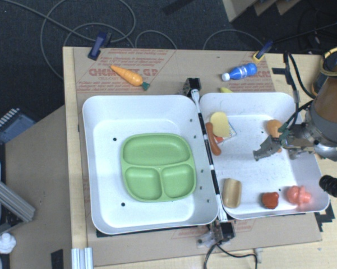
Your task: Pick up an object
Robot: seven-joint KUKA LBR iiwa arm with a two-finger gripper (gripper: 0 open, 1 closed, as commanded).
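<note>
My gripper hangs over the middle of the right bin, reaching in from the right, with nothing seen between its fingers. An orange piece lies just above it by the arm. At the bin's left side sit a yellow toy and a red sausage. A tan cylinder lies at the front left, a red toy and a pink toy at the front right.
The left bin holds a green divided plate. On the board behind the bins lie a toy carrot and a blue-and-white bottle. Cables trail on the dark floor beyond.
</note>
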